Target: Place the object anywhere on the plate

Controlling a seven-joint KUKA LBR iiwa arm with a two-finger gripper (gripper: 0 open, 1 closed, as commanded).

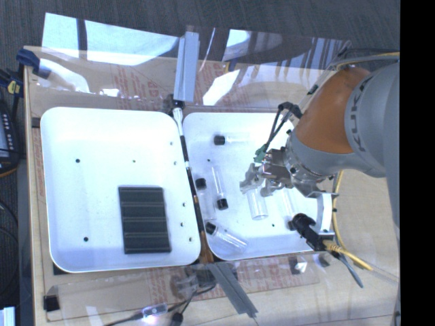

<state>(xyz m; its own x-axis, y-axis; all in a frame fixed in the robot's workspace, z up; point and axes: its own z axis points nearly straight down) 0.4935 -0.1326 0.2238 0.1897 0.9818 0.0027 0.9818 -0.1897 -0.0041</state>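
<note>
A dark ridged rectangular plate (pixel 144 219) lies in the lower middle of the left bin (pixel 61 134). Several small clear vials with black caps lie scattered in the right bin (pixel 238 124). One clear vial (pixel 257 208) lies just below my gripper (pixel 260 184), which hangs low over the middle of the right bin. I cannot make out whether anything sits between its fingers. Another vial (pixel 225 236) with a black cap rests near the bin's front left corner.
More capped vials lie at the right bin's left side: one (pixel 219 140) near the back, one (pixel 200 183) by the dividing wall, one (pixel 221 203) a little further in. A metal rail (pixel 185 66) stands behind the bins.
</note>
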